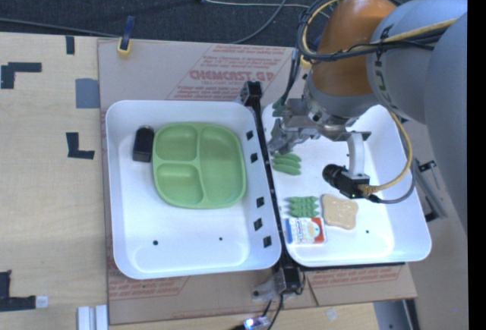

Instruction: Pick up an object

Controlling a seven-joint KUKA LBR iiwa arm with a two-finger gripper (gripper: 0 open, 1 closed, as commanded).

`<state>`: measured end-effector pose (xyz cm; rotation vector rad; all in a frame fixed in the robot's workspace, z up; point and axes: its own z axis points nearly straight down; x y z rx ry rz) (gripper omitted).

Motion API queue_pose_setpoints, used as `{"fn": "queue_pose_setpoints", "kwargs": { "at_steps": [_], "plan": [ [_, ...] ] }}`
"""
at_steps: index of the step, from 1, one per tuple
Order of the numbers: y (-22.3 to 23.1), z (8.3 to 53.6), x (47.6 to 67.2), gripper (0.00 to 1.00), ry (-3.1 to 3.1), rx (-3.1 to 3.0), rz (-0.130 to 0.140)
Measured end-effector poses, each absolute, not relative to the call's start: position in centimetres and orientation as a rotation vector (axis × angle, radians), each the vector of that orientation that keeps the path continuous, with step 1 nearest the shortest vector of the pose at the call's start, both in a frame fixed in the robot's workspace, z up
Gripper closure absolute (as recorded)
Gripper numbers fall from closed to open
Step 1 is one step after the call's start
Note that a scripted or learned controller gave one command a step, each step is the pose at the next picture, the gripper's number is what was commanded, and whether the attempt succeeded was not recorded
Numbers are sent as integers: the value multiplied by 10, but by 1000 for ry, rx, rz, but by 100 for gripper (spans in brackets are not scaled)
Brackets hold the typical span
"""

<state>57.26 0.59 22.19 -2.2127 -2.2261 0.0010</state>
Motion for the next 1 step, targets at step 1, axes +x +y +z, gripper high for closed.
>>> {"fn": "queue_pose_setpoints", "kwargs": {
  "at_steps": [1],
  "plan": [
    [59,232,554,100,-2227,-2212,2]
  ]
}}
